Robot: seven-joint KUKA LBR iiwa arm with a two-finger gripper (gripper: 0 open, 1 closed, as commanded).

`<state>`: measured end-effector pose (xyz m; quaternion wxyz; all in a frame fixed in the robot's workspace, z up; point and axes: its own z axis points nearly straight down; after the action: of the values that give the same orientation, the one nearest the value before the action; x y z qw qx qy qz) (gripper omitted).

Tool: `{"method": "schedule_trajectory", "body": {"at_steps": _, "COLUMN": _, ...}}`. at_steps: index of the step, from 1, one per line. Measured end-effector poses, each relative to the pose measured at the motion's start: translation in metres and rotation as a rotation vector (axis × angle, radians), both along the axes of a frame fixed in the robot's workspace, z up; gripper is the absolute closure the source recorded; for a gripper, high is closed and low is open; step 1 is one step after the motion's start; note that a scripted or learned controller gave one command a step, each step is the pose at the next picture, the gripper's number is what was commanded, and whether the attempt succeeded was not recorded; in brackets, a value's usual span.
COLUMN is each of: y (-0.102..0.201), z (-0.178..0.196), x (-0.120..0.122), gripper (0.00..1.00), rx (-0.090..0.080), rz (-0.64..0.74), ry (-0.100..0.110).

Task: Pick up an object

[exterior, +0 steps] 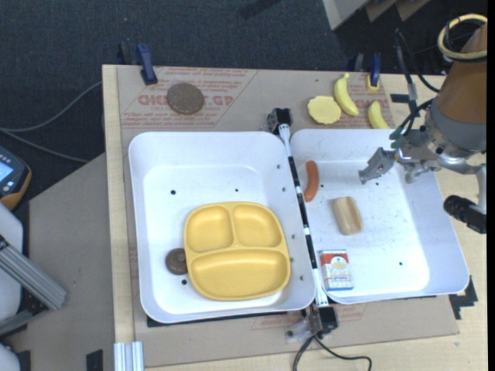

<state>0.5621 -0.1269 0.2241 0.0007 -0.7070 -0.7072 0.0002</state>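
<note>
Two white bins are seen side by side on the bench. The right bin [433, 277] holds three items: a toy hot dog sausage [311, 180] near its left wall, long axis nearly vertical in the view, upper end tipped slightly right; a tan bread roll [347, 215] near the middle, long axis also running top to bottom, leaning a little left at the top; and a small red-and-white carton [336, 270] lying flat at the lower left corner, just beside the divider.

The gripper [384, 163] is seen above the upper part of the right bin, up and to the right of the roll, apart from all three items. Nothing is seen between its fingers. Whether the jaws are spread or pressed together cannot be told from this angle.

The left bin [147, 207] holds a yellow divided plate [234, 249] with a brown disc [176, 261] touching its left edge.

On the bench beyond the bins are seen a brown cookie [185, 97], a yellow wafer-like round [324, 110] and two toy bananas [346, 96].
</note>
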Motion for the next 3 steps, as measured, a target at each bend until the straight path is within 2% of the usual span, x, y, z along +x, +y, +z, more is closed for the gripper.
{"method": "schedule_trajectory", "body": {"at_steps": 1, "y": 0.033, "z": -0.118, "x": -0.01, "gripper": 0.0, "rx": 0.003, "rz": 0.003, "ry": 0.01}}
{"method": "schedule_trajectory", "body": {"at_steps": 2, "y": 0.025, "z": -0.142, "x": -0.016, "gripper": 0.0, "rx": 0.001, "rz": -0.002, "ry": 0.005}}
{"method": "schedule_trajectory", "body": {"at_steps": 3, "y": 0.026, "z": -0.129, "x": -0.015, "gripper": 1.0, "rx": 0.0, "rz": -0.001, "ry": -0.001}}
